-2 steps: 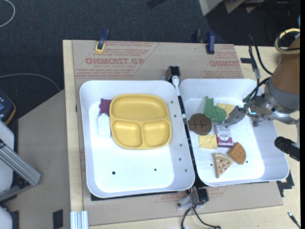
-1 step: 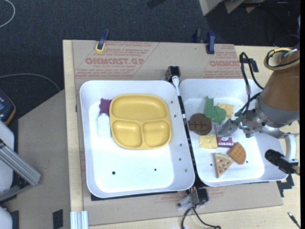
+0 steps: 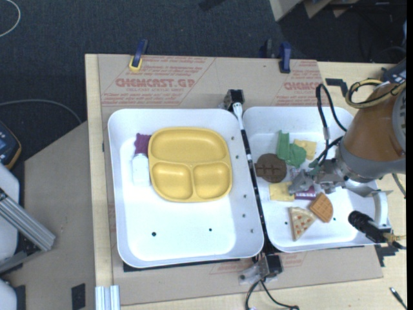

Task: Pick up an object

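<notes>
In the right bin point(image 3: 279, 237) lie several toy foods: a brown round cookie point(image 3: 270, 167), a green piece point(image 3: 288, 148), a pale yellow piece point(image 3: 306, 148), a yellow cheese slice point(image 3: 281, 192), a pizza slice point(image 3: 299, 222) and an orange waffle-like piece point(image 3: 321, 208). My gripper point(image 3: 303, 185) is low in this bin, among these items, just right of the cookie and above the pizza slice. A small purple bit shows right by its tip. The arm's orange band point(image 3: 374, 134) rises to the right.
The left bin point(image 3: 174, 244) holds a yellow divided plate point(image 3: 190, 163), with a purple item point(image 3: 141, 143) and a white bottle point(image 3: 140, 170) at its left side. Clamps sit on the bench's far edge. Cables run along the right side.
</notes>
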Available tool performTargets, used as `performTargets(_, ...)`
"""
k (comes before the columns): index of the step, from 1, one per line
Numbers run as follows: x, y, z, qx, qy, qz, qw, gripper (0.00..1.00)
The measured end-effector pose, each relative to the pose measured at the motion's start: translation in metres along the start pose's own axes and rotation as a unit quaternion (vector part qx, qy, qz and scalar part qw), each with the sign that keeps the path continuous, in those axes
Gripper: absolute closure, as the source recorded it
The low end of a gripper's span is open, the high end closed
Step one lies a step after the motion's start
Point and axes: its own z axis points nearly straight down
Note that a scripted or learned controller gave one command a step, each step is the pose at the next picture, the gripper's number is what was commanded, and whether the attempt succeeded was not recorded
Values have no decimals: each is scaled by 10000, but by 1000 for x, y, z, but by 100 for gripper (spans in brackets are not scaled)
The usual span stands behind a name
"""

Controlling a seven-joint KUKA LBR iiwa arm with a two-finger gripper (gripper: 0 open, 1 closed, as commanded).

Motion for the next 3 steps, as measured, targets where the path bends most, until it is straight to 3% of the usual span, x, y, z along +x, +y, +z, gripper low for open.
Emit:
performTargets(1, 2, 3, 17, -43, 15, -9, 10000, 0)
performTargets(2, 0, 6, 3, -99, -11, 1, 10000, 100)
performTargets(3, 10, 7, -48, -62, -24, -15, 10000, 100)
